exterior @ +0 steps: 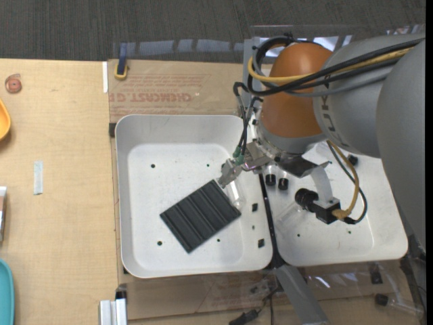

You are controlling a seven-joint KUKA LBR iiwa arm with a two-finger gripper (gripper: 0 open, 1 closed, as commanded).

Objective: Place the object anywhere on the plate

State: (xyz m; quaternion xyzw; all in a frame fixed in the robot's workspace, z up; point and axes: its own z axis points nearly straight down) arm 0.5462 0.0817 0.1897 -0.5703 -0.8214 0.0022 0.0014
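A dark grey ribbed plate [200,216] lies tilted on the floor of the left white bin [135,181], a little right of its middle. My gripper [229,175] hangs from the orange-banded arm just above the plate's upper right corner, close to the wall between the two bins. A small pale, glassy shape [234,191] shows right under the gripper tip at that corner of the plate. It is too faint to name, and I cannot make out whether it is held.
The right bin [352,246] is mostly covered by the arm and its black cable fitting [310,200]. A cardboard sheet [176,87] lies behind the bins. Wooden bench [54,181] stretches left, with an orange item [3,120] and a teal item [5,293] at its edge.
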